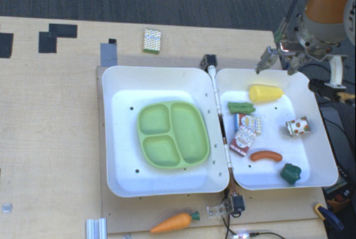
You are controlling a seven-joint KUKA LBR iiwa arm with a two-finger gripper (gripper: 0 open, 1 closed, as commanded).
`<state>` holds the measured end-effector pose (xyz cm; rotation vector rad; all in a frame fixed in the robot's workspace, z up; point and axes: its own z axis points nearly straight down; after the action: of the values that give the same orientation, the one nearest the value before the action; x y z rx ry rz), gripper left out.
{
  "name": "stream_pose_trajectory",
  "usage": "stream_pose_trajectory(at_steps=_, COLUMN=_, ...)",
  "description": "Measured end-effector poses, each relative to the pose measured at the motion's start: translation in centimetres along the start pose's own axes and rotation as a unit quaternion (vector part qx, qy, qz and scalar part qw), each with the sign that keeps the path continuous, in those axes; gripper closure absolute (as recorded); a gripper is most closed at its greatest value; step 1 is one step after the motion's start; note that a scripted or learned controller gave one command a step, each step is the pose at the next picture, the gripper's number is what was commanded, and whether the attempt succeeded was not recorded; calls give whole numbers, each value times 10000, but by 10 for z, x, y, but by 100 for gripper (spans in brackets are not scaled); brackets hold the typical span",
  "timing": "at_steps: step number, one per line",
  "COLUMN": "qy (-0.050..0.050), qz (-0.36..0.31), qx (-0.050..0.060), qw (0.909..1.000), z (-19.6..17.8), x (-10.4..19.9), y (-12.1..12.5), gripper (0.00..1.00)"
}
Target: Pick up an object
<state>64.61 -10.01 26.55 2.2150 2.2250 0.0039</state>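
Note:
My gripper [276, 65] hangs above the back edge of the right bin [320, 138], open, with nothing between its fingers. Just below it in the bin lies a yellow piece [265, 93]. Further in sit a green pepper-like piece [241, 107], a red and white packet [245, 133], a small white carton with red spots [298, 127], a red sausage [266, 156] and a dark green piece [291, 173].
The left bin [117, 121] holds a light green divided plate [173, 134]. An orange carrot [173, 223] lies on the bench in front of the bins. A small patterned box [152, 41] stands behind the left bin. Cables and clamps sit at the right edge.

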Motion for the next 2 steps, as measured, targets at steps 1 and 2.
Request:
stream_pose_trajectory(at_steps=1, qy=-8, qz=11, qx=-17, qw=10000, z=138, x=-6, y=17, gripper=0)
stream_pose_trajectory(at_steps=2, qy=-11, qz=13, qx=-62, qw=10000, z=175, x=-27, y=-53, gripper=0)
